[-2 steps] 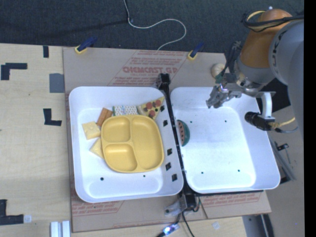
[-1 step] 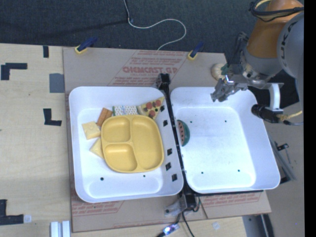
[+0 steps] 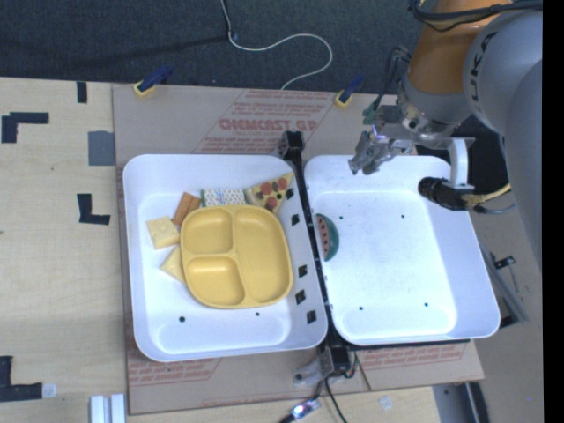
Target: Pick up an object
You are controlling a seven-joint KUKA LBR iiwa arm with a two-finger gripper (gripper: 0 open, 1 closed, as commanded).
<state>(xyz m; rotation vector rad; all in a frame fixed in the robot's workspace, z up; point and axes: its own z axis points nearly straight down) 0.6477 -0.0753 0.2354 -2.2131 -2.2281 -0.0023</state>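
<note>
A yellow divided plate [image 3: 236, 256] lies in the left bin [image 3: 150, 324]. Around its upper left edge sit small food pieces: a pale cracker [image 3: 162, 231], a brown stick [image 3: 185, 207], a pizza slice [image 3: 271, 190] and a patterned piece [image 3: 222, 196]. A watermelon slice [image 3: 328, 236] lies at the left wall of the right bin [image 3: 441, 324]. My gripper [image 3: 367, 159] hangs over the right bin's far left corner, raised above the floor, with nothing seen between its fingers.
A black divider [image 3: 304, 227] runs between the two bins. Blue-and-yellow clamps [image 3: 152, 80] hold the cardboard sheet at the back. A white cable [image 3: 282, 47] loops over the dark cloth behind. The arm's black fitting [image 3: 441, 192] overhangs the right bin's far right edge.
</note>
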